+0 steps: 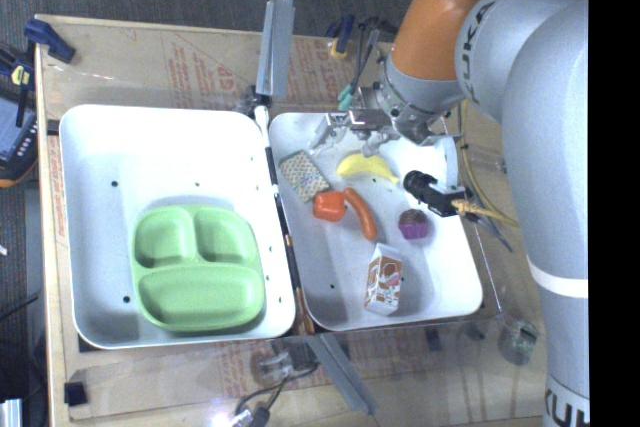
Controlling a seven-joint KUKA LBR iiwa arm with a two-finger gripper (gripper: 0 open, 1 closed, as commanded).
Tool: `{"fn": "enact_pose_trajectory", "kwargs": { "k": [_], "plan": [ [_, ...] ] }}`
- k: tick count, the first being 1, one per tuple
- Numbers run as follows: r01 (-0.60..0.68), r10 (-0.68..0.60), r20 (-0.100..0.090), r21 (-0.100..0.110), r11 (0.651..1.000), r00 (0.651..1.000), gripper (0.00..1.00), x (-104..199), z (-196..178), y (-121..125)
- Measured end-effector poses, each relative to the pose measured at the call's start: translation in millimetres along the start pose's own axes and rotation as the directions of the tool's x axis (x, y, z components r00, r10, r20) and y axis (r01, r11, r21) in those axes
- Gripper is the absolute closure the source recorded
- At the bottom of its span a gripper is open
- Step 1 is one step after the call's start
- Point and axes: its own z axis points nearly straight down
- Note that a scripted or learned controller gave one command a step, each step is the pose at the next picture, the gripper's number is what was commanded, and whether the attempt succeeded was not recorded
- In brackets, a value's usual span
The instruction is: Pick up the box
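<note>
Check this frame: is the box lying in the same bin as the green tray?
No, the box stands in the right bin, while the green tray sits in the left bin.

the surface (150,65) is a pale wooden board with red printed lines. directly on it sit two shallow white bins side by side, touching: the left bin (100,145) and the right bin (450,300). a blue clamp (48,37) grips the board's far left corner.
</note>
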Motion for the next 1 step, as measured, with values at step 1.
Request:
{"fn": "enact_pose_trajectory", "kwargs": {
  "k": [1],
  "plan": [
    [0.038, -0.038, 0.002, 0.001, 0.999, 0.999, 0.0, -0.7, 101.4, 38.3]
  ]
}}
